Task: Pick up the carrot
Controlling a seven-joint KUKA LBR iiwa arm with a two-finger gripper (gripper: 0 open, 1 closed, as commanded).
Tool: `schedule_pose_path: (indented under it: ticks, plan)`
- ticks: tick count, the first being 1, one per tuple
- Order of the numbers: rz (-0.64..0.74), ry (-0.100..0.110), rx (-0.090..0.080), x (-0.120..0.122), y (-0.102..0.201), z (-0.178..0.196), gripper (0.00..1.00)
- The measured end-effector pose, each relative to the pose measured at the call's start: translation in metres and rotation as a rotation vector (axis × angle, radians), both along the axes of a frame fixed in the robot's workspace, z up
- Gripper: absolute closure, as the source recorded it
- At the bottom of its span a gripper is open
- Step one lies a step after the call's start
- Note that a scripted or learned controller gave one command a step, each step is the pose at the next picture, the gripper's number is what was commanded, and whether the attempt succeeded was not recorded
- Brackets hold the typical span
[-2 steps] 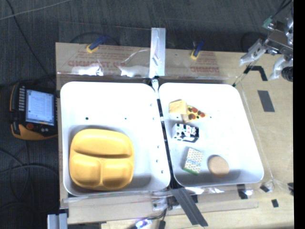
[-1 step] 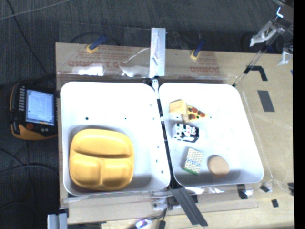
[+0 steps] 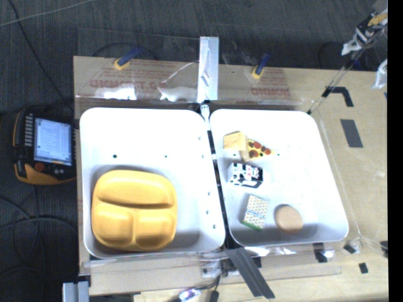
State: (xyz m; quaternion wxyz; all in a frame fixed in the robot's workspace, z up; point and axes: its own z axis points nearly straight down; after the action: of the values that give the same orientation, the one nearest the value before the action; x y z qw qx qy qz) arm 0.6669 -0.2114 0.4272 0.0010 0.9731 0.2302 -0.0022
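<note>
I start with the bench (image 3: 365,168) and its two white bins side by side. The left bin (image 3: 145,131) holds one big yellow loaf-shaped lump (image 3: 133,207) in its near corner, which is no concern of mine. The right bin (image 3: 308,162) holds the small stuff, gathered toward the divider. There is a round tan disc (image 3: 288,218), a green-and-white patterned packet (image 3: 255,211) just beside it, a black-and-white piece (image 3: 244,175) above that, and a pale yellow block (image 3: 234,141) near the far side. Touching that block is a small orange-red piece (image 3: 259,148). I judge that to be the carrot, though it is too small for me to be sure. How the jaws stand I cannot tell, and nothing has hold of that piece. I judge the task to be at its very start, with the approach not yet made. The next move calls for bringing the arm in from the right over the right bin. It should descend on the orange-red piece from its open side, away from the yellow block, so the grasp closes on that piece alone.
</note>
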Motion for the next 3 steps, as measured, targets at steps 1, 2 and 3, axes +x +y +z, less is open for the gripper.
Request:
schedule_pose_path:
  ticks: [1,2,3]
  plan:
    - [-0.251,0.000,0.001,-0.0139,-0.0117,-0.0286,0.00]
    - [-0.252,0.000,-0.001,-0.0140,-0.0118,-0.0283,0.00]
    - [-0.253,0.000,-0.001,-0.0140,-0.0118,-0.0283,0.00]
